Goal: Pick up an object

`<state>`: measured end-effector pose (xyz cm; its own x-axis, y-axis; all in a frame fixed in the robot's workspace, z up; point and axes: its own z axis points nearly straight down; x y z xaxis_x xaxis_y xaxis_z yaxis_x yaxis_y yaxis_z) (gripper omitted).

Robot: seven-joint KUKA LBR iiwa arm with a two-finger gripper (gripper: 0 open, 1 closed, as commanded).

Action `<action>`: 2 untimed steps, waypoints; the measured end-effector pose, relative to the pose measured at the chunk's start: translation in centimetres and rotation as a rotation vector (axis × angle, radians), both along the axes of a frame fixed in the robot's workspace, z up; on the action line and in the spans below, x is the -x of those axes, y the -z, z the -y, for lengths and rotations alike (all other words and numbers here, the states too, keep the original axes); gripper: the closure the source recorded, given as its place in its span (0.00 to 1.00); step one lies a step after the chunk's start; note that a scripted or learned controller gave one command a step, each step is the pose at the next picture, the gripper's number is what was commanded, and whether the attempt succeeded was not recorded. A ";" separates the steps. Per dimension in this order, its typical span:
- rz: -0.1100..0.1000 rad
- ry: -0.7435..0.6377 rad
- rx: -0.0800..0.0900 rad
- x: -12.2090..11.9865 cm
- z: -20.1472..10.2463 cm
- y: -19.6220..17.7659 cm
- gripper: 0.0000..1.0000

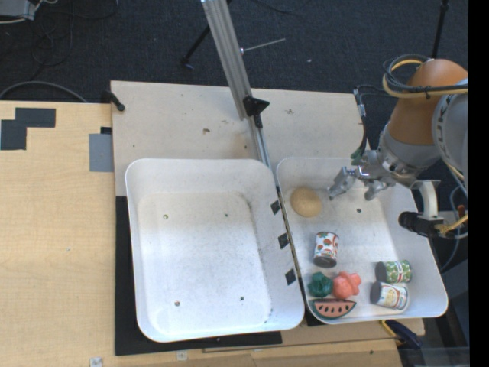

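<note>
Above the right bin [428, 300], the tool [356, 186] hangs spread (gripping nothing) near a tan ball [306, 202].

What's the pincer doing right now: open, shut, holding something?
Pincer: open, holding nothing, over the right bin beside the tan ball.

A round tan ball [306, 202] lies near the left wall of the right bin [412, 300], toward its far edge. Down the left side stand a small can with a red-spotted label [326, 248], then a green toy [319, 285], an orange-red toy [346, 284] and a watermelon slice [333, 308] at the near-left corner. Near the near-right corner lie a green can [395, 271] and a yellow-labelled can [390, 296], both on their sides.
</note>
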<state>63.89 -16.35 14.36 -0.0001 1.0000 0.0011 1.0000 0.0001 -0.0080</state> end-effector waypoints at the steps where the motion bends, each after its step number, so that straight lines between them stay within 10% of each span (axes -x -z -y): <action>1: 0.000 0.001 -0.001 0.2 -0.2 5.4 0.00; 2: 0.005 0.004 0.000 0.0 -0.1 4.0 1.00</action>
